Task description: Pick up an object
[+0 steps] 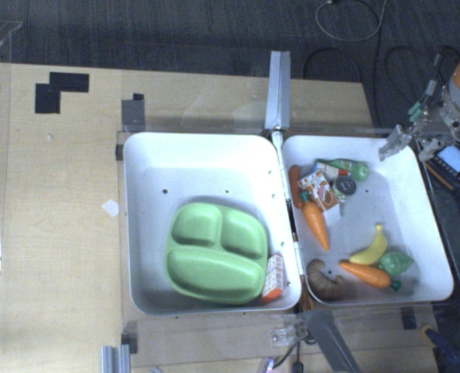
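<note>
The right bin [428, 208] holds several small items. A green bottle [348, 167], a patterned packet [320, 187] and a black round piece [345, 186] lie at its back. In the middle lies one carrot [315, 224]; a banana [371, 247], a second carrot [365, 274], a green leafy toy [395, 263] and a brown piece [325, 280] are near the front. My gripper [410, 146] hangs over the back right corner of this bin. It is open with nothing between its fingers, apart from all the items.
The left bin [148, 208] holds a green divided tray [216, 251], and a small orange-capped bottle [273, 277] lies against its right wall. A metal post [279, 92] stands behind the divider. Cables [354, 22] trail on the floor behind.
</note>
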Action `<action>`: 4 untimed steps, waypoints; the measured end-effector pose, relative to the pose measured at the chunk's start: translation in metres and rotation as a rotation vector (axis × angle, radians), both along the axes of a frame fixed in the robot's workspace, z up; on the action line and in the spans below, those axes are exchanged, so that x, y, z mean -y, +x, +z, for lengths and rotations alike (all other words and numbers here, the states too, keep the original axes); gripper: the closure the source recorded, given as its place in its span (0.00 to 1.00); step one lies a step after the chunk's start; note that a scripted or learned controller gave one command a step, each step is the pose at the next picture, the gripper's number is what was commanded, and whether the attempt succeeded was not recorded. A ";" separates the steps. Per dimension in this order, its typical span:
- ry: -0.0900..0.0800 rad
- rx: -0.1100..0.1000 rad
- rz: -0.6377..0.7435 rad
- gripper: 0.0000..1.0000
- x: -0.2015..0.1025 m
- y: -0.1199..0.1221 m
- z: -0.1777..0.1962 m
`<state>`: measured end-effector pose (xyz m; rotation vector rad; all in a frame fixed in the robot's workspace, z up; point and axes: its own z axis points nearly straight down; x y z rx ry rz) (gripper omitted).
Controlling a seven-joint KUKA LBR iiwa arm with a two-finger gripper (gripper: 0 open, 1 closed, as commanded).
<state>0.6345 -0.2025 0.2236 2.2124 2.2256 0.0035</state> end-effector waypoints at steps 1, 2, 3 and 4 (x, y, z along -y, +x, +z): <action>-0.001 0.003 0.042 0.00 -0.010 0.002 -0.111; 0.000 0.004 -0.070 0.00 -0.019 -0.005 -0.136; -0.005 -0.025 0.058 0.00 -0.062 0.022 -0.137; -0.002 -0.031 0.060 1.00 -0.064 0.022 -0.129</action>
